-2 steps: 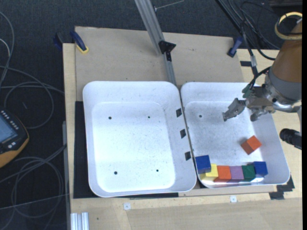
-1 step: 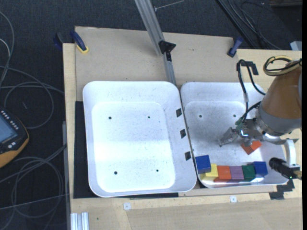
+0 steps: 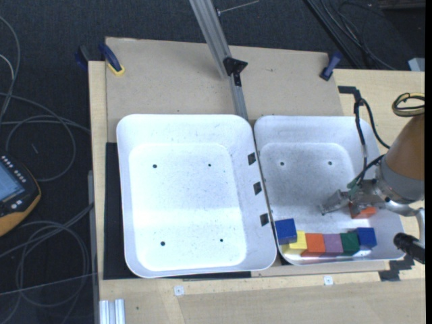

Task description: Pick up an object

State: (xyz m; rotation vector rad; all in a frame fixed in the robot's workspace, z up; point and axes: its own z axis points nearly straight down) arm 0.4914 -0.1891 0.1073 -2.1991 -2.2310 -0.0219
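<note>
My fingers (image 3: 335, 204) hang low in the right bin (image 3: 304, 130); spread or pressed together, I cannot tell. Risk: blocks (image 3: 324, 241) crowd the near wall, blocking a clean grasp.

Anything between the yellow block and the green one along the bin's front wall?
Yes: an orange block and a purple block sit between the yellow block and green block, per the camera view.

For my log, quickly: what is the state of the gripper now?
Gripper: low in the right bin; state cannot be told.
</note>
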